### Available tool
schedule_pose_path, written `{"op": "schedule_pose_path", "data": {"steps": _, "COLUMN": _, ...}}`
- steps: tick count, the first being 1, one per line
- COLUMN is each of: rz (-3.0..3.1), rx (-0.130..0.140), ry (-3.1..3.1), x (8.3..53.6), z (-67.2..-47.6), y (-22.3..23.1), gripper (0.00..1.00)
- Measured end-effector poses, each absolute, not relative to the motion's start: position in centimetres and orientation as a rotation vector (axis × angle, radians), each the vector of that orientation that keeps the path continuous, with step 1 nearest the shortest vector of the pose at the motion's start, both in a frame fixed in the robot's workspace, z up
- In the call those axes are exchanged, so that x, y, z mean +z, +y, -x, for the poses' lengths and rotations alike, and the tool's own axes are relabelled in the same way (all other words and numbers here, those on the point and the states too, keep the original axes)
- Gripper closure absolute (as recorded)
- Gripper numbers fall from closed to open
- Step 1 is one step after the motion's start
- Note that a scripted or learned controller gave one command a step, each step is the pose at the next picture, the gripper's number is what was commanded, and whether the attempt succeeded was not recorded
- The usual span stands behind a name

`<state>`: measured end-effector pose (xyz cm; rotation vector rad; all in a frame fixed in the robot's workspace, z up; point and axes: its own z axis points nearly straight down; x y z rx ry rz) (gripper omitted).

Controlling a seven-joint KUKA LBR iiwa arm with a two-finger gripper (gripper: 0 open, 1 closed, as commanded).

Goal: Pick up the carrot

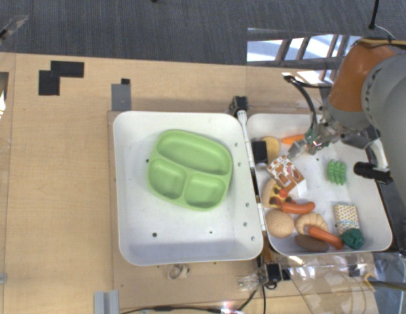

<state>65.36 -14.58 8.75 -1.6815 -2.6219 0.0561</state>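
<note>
The carrot (pixel 325 236) is orange with a dark green leafy top (pixel 352 239). It lies near the front right corner of the right bin (pixel 370 198), just in front of a croissant (pixel 312 222). My gripper (pixel 311 140) hangs over the back of that same bin, well behind the carrot and apart from it. A small orange piece (pixel 293 138) lies just to the gripper's left. Nothing shows in the gripper's hold.
The right bin also holds a red sausage (pixel 298 207), a bread roll (pixel 279 223), a brown piece (pixel 311 243), a patterned packet (pixel 285 173), a green ridged toy (pixel 336 171) and a small box (pixel 346 216). A green divided plate (pixel 188 169) sits in the left bin (pixel 134 227).
</note>
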Motion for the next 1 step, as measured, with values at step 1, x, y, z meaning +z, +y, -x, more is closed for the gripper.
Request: {"op": "schedule_pose_path", "data": {"steps": 1, "rz": 2.08, "rx": 0.056, "ry": -2.34, "x": 8.75, "z": -65.99, "y": -12.47, "gripper": 0.0}}
